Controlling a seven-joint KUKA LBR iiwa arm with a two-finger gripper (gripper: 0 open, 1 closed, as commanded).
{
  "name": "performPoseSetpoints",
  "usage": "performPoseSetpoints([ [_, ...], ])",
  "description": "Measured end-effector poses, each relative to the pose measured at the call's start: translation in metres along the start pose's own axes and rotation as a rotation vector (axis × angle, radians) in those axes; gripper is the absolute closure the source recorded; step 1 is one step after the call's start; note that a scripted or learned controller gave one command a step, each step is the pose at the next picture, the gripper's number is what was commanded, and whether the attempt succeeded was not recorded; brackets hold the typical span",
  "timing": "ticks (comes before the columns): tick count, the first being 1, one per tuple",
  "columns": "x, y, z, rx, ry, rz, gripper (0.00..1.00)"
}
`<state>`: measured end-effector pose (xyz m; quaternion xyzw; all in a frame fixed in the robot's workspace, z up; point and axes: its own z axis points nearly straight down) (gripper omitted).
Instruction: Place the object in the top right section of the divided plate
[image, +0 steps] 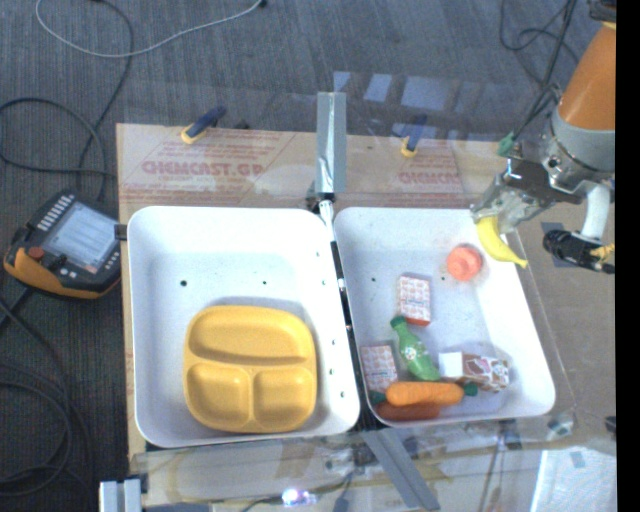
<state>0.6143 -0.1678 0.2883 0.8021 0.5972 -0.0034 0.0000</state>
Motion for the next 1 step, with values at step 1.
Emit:
performPoseSetpoints([
  [1,0.0401,-0.0516,0.1797,-0.02,0.007,-0.112,1.0],
])
